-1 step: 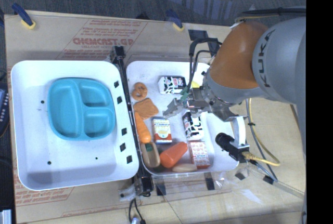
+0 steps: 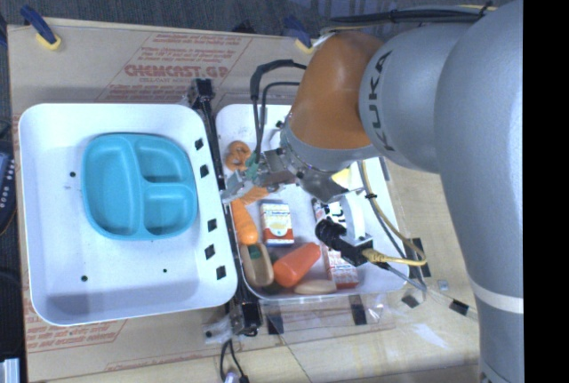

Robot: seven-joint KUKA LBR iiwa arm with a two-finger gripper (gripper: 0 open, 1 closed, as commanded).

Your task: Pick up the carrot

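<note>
Grey arm point(image 2: 453, 79) fills the right, bent over the right bin point(image 2: 233, 119). Its end effector point(image 2: 262, 166) sits low among the clutter; whether it grips anything, I cannot tell. Just below lies the carrot point(image 2: 244, 224), beside a small carton point(image 2: 277, 223). Left bin point(image 2: 36, 195) holds a blue tray point(image 2: 140, 186).

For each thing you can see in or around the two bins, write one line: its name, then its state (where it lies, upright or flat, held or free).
Blue plastic divided tray: flat in the left white bin, free.
Long orange carrot: lying flat at the right white bin's left side, free.
Small white and orange carton: lying flat, mid-bin, free.
Stubby orange-red cone-shaped piece: lying flat near the front wall.
Grey arm's gripper: low over the right bin; grip unclear.
</note>
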